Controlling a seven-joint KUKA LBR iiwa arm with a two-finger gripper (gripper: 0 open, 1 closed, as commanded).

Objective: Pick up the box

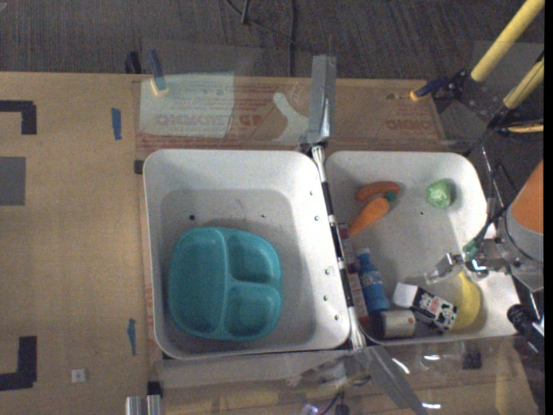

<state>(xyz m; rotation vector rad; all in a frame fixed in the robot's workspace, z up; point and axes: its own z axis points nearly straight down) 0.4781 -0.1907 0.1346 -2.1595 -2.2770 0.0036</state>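
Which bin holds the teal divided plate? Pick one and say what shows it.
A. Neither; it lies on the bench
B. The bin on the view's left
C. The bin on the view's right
B: the teal divided plate lies flat inside the left bin, while the right bin holds the carrot, the blue bottle, the banana and the box.

Box (429,308) between can (393,322) and banana (469,302)
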